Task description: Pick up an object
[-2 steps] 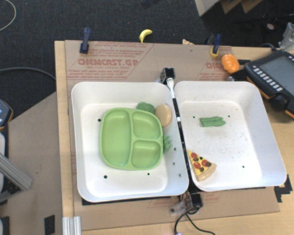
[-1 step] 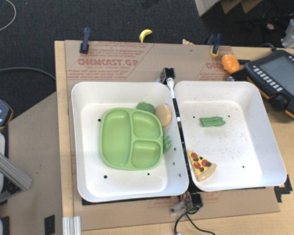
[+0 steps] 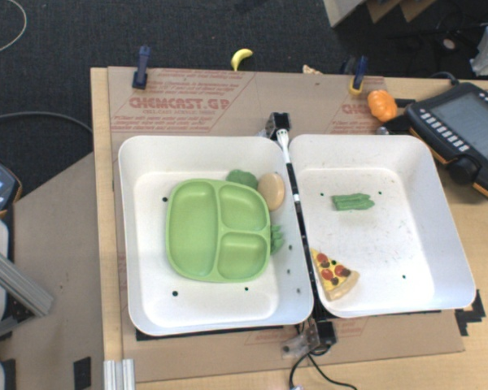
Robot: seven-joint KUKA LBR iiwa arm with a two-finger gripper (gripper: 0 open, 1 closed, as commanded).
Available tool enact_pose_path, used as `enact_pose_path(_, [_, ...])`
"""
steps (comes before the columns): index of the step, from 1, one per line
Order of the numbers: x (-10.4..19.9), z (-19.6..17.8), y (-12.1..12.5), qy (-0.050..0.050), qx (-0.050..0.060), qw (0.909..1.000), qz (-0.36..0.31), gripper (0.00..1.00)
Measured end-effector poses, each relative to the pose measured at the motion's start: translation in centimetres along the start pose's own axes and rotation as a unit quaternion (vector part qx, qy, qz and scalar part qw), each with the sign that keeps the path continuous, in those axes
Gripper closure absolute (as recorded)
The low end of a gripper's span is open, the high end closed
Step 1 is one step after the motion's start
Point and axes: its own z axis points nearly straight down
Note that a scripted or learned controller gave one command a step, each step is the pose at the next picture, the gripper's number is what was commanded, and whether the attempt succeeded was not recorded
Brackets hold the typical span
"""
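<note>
pizza slice [image 3: 335,273] tip pointing upper-left; green bean [image 3: 353,202] lying crosswise

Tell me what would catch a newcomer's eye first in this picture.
Most striking is the bright green divided plate lying flat in the left bin, with a beige egg-like piece at its upper right corner. In the right bin, a toy pizza slice sits near the lower left corner, with a small green piece above it.

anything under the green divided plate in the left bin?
A dark green item pokes out from behind the green divided plate at its top edge, and a lighter green bit at its right edge. How far they extend beneath is covered. A beige egg-like object sits beside it.
</note>
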Motion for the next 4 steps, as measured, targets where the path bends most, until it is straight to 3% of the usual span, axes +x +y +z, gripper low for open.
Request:
enact_pose_path(3, [0.0,-3.4,0.3,-0.005,-0.006,1.0,-0.001,1.0])
enact_pose_path(4, [17.0,-4.2,-3.4,0.012,0.011,0.9999,-0.006,1.0])
